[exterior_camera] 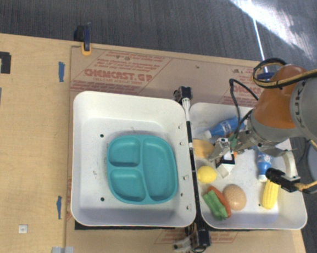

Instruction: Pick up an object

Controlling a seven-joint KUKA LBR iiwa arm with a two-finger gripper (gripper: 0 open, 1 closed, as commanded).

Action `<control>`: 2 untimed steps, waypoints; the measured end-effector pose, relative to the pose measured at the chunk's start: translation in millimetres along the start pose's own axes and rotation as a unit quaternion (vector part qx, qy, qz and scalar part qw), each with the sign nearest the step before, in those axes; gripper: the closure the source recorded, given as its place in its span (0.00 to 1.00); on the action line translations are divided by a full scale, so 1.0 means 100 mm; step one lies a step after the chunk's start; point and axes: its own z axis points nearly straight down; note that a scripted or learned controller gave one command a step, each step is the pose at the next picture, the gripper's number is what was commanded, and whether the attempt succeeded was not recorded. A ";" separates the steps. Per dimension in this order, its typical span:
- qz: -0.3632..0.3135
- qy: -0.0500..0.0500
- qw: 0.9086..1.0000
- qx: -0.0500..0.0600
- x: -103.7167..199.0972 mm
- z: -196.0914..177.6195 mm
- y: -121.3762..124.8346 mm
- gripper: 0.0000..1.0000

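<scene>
My gripper (224,152) hangs low over the left part of the right bin (288,217), reaching in from the right. Right under it and around it lie a yellow lemon (206,174), a tan piece (202,149) and a blue bottle (223,127). Further toward the front sit a brown egg-shaped thing (234,197) and a green and orange vegetable (216,203). A corn cob (270,194) and a second small blue bottle (262,165) lie at the right. Nothing is visibly between the fingers.
The left bin (84,161) holds a teal divided plate (141,168). A black clamp (183,93) sits at the bins' shared far edge. Black cables (297,185) trail from the arm over the right bin's right side. Cardboard lies under both bins.
</scene>
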 end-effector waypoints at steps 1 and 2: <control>-0.001 -0.002 1.000 -0.005 0.00 -0.11 0.03 1.00; 0.186 0.000 0.983 -0.006 0.42 -0.99 0.22 1.00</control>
